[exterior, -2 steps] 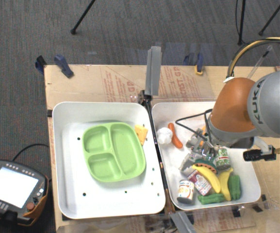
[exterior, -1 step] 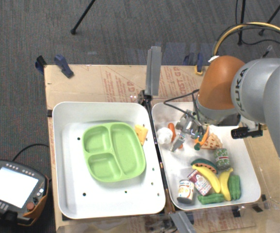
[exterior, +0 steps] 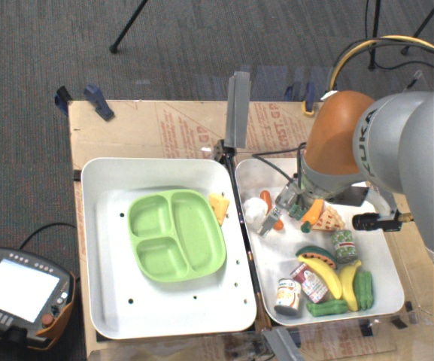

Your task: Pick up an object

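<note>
- Gripper [exterior: 277,215] hangs low in the right bin [exterior: 393,277], centre-right of frame, fingers slightly apart, holding nothing.
- Toy carrot [exterior: 266,200] and white ball [exterior: 255,209] lie just beside it.
- Judged step: final descent; next, closing squarely on one item.

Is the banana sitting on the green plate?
No, the banana lies in the right bin among other toy foods, while the green divided plate is in the left bin.
</note>
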Available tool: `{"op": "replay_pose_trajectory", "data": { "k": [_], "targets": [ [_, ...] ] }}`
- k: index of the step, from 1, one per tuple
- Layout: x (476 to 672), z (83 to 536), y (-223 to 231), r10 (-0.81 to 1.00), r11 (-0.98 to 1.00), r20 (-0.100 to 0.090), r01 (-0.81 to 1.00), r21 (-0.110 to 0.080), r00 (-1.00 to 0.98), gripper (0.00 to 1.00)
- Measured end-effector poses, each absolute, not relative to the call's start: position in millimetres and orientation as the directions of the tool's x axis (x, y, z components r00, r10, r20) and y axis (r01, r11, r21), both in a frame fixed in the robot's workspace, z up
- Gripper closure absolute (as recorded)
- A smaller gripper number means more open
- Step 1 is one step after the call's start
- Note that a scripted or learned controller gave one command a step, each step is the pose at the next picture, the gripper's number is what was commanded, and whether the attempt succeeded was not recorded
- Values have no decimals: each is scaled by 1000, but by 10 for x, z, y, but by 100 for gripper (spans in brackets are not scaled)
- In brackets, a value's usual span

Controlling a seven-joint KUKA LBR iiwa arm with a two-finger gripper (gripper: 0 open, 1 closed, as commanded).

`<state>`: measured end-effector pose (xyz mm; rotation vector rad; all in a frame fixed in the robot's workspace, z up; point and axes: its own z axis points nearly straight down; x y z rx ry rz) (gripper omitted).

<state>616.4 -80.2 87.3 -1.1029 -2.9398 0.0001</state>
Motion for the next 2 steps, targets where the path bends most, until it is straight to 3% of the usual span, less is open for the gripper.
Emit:
{"op": "replay_pose_trajectory", "data": {
  "k": [1, 2],
  "targets": [
    [6171, 972, -792, 653, 757, 0, 653, -1, -757, 100],
    [6376, 2322, -210, 693, 721, -11, 693, 12, -721, 100]
  ]
}}
